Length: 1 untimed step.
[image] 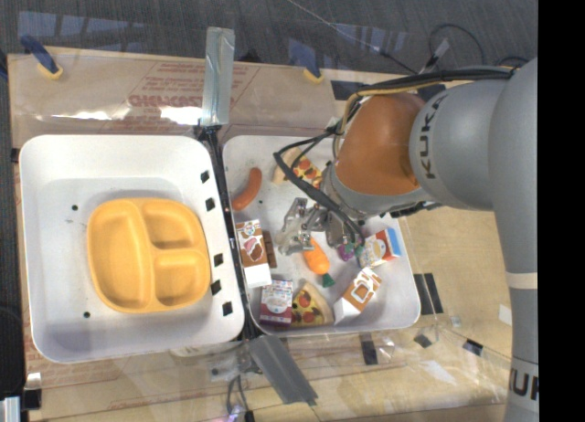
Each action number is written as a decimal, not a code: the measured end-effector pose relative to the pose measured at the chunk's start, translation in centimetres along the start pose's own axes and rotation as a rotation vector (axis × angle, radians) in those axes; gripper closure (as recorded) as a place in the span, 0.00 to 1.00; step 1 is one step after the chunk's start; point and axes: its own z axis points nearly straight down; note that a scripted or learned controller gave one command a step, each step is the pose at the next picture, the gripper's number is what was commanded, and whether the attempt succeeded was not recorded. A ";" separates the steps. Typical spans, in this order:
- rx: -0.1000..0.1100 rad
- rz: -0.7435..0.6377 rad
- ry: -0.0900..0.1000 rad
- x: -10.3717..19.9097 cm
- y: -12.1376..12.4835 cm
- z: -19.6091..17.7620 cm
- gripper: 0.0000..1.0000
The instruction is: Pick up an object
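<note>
In the right bin (402,306), the gripper (306,228) hangs low above the toys. The orange carrot (317,259) lies just beside its fingers (294,221); how open they are, I cannot tell.

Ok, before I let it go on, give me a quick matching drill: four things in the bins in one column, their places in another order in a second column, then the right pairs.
Things:
1. yellow divided tray
2. sausage
3. pizza slice
4. gripper

Places:
A. near the front edge of the right bin
B. middle of the right bin, right beside the orange carrot
C. in the left bin
D. back left part of the right bin, close to the divider between the bins

Pairs: 1-C, 2-D, 3-A, 4-B
</note>
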 end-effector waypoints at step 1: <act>0.001 -0.347 0.002 7.4 -7.9 -3.7 1.00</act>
